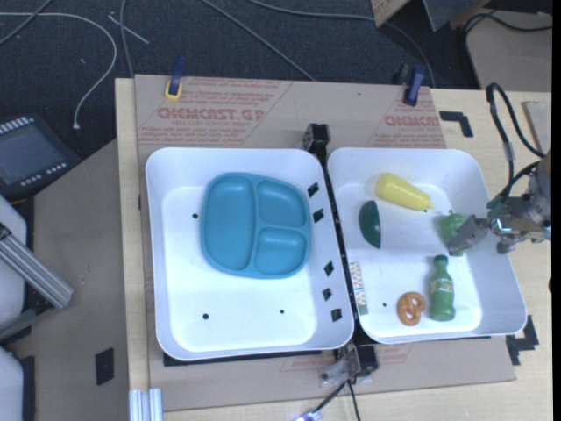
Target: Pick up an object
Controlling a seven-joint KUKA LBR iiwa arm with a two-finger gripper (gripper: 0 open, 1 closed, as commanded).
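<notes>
Reaching in from the right edge, my gripper [472, 232] sits low over the right bin [465, 169], and I cannot tell how it is set. Right at its tip I see a small green object [452, 225], touching or nearly so; whether it is actually caught there is unclear to me. Just below the tip stands a green bottle [441, 288], with a small brown pretzel [409, 306] beside that. Up and away from the tip lies a yellow piece [402, 191], and farther out a dark green rounded piece [371, 224]. Well beyond all of these, in the left bin [175, 261], rests a blue divided plate [256, 224].
</notes>
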